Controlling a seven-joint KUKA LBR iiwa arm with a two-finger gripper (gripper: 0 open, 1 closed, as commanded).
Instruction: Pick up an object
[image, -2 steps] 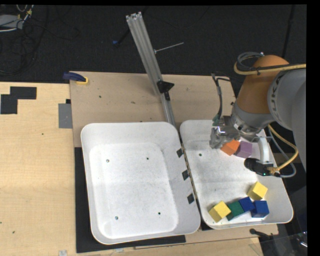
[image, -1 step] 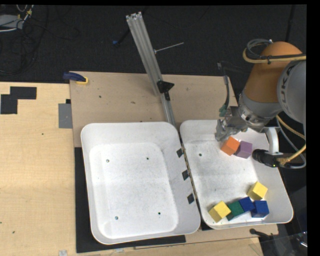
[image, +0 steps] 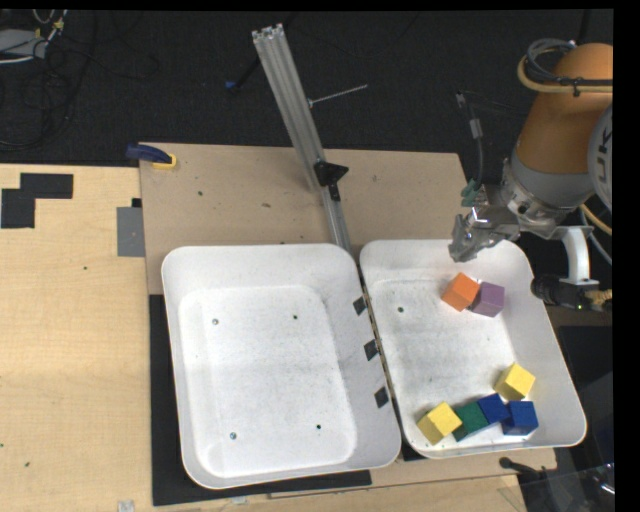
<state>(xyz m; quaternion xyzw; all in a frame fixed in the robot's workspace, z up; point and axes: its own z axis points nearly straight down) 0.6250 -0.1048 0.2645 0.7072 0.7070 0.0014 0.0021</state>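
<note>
The right bin (image: 430, 350) holds several small blocks. An orange block (image: 461, 291) and a purple block (image: 489, 299) lie side by side near its far edge. Along the near right corner sit a yellow block (image: 517, 381), two blue blocks (image: 508, 412), a green block (image: 470, 420) and another yellow block (image: 438, 423). My gripper (image: 468, 243) hangs over the far edge of this bin, just above and behind the orange block, with nothing visible between its fingers.
The left bin (image: 200, 290) lies beside the right one, with black clips (image: 368, 348) along the shared rim. A slanted aluminium rail (image: 300, 120) rises behind the bins. A blue-and-yellow clamp (image: 150, 155) sits at the board's far left corner.
</note>
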